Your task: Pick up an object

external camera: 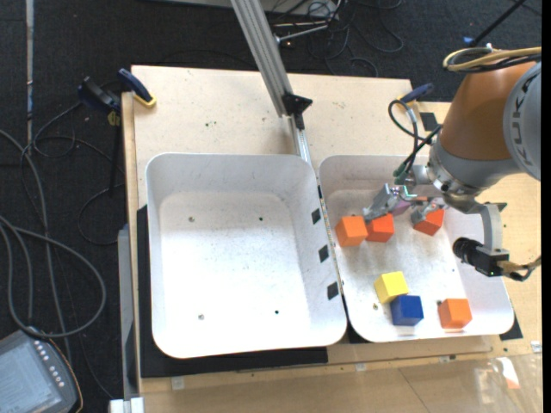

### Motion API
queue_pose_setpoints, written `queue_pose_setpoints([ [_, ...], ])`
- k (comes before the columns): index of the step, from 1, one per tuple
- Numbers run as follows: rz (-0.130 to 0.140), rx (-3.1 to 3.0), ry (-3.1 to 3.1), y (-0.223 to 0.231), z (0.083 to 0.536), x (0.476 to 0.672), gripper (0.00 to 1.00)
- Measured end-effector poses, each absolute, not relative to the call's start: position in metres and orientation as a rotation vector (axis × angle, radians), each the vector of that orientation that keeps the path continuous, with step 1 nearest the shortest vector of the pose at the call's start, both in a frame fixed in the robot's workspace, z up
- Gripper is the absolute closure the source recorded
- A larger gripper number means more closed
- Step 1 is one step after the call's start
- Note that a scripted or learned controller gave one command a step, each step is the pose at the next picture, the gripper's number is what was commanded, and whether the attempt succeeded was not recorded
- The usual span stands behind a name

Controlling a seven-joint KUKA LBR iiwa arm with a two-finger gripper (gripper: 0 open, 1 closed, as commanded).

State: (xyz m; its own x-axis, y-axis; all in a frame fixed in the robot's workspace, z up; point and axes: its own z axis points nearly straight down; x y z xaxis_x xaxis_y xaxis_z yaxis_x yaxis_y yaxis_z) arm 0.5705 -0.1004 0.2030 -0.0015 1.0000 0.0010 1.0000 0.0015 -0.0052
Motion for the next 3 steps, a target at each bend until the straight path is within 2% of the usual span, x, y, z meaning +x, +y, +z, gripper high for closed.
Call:
queue_pose_setpoints([
  [1, 0.001, -2.221, -2.22, -0.101, 0.205, 0.571, 0.0],
  [2, 0.006, -2.22, -2.216, -0.104, 0.152, 0.56, 0.0],
  [3, 0.006, -2.219, -2.217, -0.103, 0.098, 0.559, 0.0],
])
